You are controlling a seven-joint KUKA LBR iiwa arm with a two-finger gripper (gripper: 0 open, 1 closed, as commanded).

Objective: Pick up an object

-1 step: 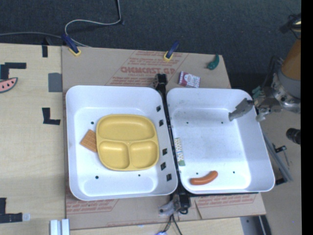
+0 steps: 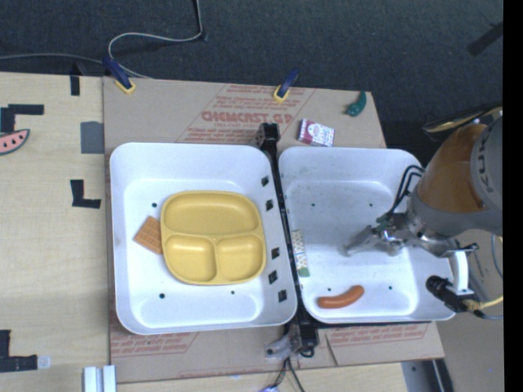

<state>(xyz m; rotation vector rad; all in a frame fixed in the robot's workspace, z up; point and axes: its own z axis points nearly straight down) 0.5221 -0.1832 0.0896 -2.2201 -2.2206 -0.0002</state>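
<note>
Arm (image 2: 458,178) comes in from the right of the frame, and the gripper (image 2: 356,245) sits low over the right bin (image 2: 343,166) floor, about mid-bin. Nothing is visible between the tips; whether it's released or clenched, I can't tell at this angle.

Likely pick target: the sausage (image 2: 340,297), lying flat near the lower edge of the right bin, apart from the gripper and below it in the frame. It's the lone loose item in that bin, so probably the easiest grab. My guess is the gripper is placed for a descent or search there, not yet on the thing.

Left bin (image 2: 131,170) holds a yellow tray (image 2: 214,237), three compartments, centre of the bin. A cracker (image 2: 149,235) is tucked partly under the tray's left edge. The tray is wide and flat, a poor fit for two fingers, I'd judge.

Both bins rest on cardboard (image 2: 237,113), held by yellow clamps (image 2: 285,89) along the top edge, presumably to stop it sliding.

Writing: red print on the cardboard reads "CHEMCAST GP". A small red packet (image 2: 315,132) lies above the right bin; its label is too small to read.
</note>
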